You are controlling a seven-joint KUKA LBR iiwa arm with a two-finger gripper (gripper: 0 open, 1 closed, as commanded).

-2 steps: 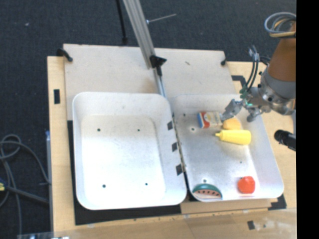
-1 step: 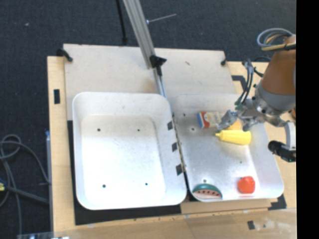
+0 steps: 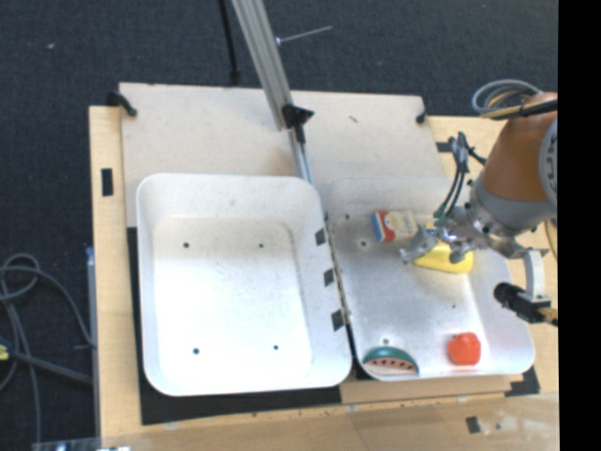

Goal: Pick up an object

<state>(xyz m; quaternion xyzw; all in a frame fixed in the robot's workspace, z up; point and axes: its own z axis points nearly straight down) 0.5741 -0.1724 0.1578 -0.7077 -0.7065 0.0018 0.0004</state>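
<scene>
In the right bin lie a small carton-like box with a red end, a yellow banana-like object, a red-orange ball and a watermelon slice toy. My gripper hangs low over the right bin, directly at the yellow object's upper left edge and just right of the box. The wrist above it, grey with an orange band, comes in from the right. Whether anything sits between the fingers is hidden from this angle.
The left bin sits beside the right one, sharing a middle wall with black clips. A slanted aluminium pole rises from the back of the bench. Cables lie on the floor at the left.
</scene>
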